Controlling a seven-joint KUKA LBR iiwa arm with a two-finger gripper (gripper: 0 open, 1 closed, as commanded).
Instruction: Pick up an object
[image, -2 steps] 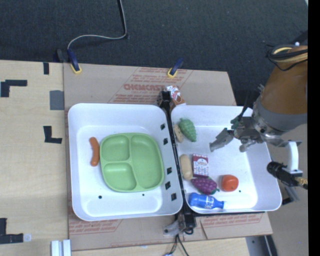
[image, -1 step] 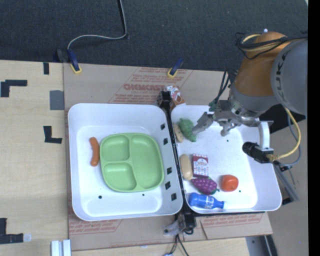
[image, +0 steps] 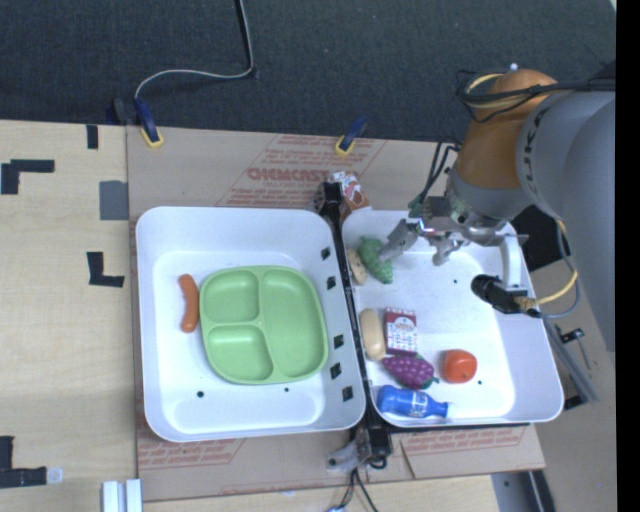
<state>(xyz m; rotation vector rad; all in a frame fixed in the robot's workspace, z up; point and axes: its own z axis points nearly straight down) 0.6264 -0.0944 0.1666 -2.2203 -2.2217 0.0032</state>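
The green leafy toy lay in the right bin, close to its upper left corner and just beside the divider between the bins. The gripper hung over that bin with its fingers spread apart, one finger reaching toward the green toy; whether it touched the toy could not be told from this slant. Nothing sat between the fingers.

Bare white floor lay open to the right of the toy and through the bin's middle. Lower down, along the left wall, sat a pale bread roll, a red and white carton touching it, a purple grape bunch, a tomato and a blue bottle near the lower edge.

The left bin held a green divided plate, with an orange sausage just beside it.
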